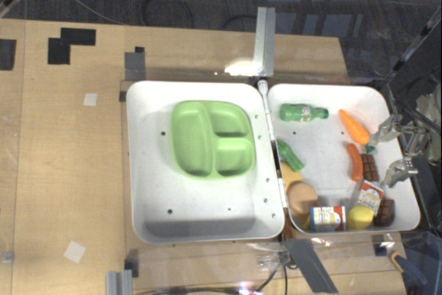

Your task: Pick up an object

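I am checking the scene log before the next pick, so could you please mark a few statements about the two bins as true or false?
1. The green divided tray lies in the left bin. True.
2. The green bottle stands upright. False: it lies on its side near the right bin's far wall.
3. The carrot lies in the right bin. True.
4. The pincer is above the left bin. False: it is at the right bin's right edge.
5. The yellow lemon lies on the green tray. False: it is in the right bin's near corner.
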Motion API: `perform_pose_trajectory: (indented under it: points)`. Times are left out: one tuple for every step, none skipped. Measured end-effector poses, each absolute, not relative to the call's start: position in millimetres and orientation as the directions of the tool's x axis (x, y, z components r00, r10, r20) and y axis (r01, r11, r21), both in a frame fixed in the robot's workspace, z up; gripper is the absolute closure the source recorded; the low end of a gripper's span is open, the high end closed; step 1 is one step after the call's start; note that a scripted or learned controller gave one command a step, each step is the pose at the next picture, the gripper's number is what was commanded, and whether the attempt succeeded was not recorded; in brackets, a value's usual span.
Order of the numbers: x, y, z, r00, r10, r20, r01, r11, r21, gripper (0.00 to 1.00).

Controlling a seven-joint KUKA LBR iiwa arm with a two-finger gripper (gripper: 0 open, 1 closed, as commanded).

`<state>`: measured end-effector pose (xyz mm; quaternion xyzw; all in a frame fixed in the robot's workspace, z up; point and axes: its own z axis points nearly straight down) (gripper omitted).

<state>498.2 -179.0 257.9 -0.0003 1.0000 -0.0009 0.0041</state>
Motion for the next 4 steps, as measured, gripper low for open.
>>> perform_pose_trajectory:
  points:
    - [521.8,-192,140,-0.999,-0.038,0.001,-0.038,0.999,0.002,0.0]
    - [555.0,-180,89,-0.983,-0.184,-0.012,-0.184,0.983,-0.005,0.0]
    - [602.2,-142,89,-0.98,-0.2,-0.015,-0.2,0.98,-0.003,0.0]
    - [587.4,-160,89,-0.999,0.047,-0.014,0.047,0.999,-0.001,0.0]
